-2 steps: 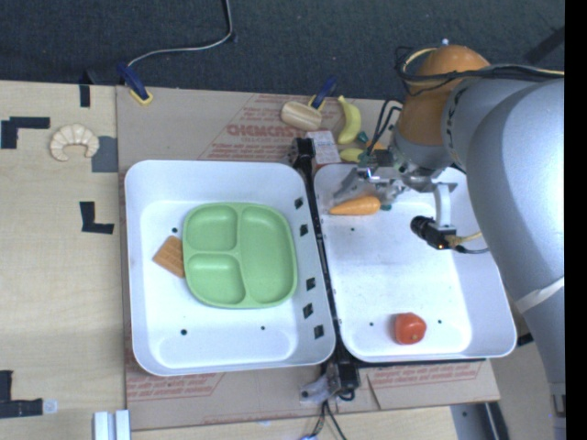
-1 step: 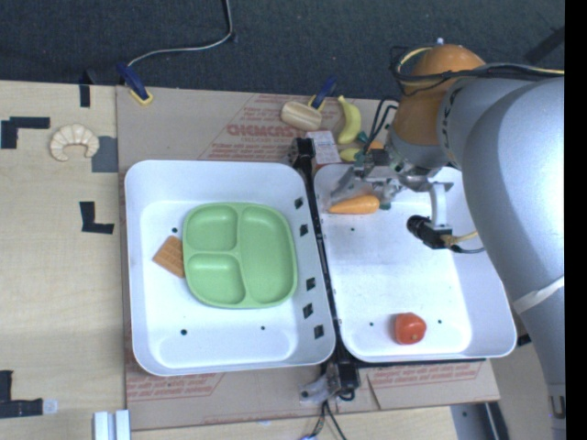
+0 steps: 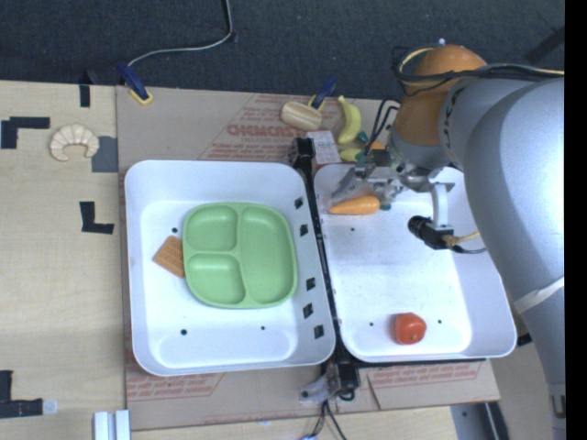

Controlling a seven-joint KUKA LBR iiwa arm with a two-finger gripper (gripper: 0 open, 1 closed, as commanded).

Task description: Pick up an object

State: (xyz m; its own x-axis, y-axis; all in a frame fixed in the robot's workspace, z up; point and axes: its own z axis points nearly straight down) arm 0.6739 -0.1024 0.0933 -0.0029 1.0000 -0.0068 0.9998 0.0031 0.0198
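Tool [image 3: 360, 183] low over carrot [image 3: 354, 206] — wrist bent

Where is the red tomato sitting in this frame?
In the camera view, the red tomato lies in the right bin, near its front edge, well apart from the carrot and the gripper at that bin's far end.

Dark carpet [image 3: 275, 26] lies beyond the cardboard-covered bench [image 3: 220, 126].

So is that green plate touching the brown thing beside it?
Touching: in the camera view, the green plate overlaps the brown piece at its left edge, no gap between them.
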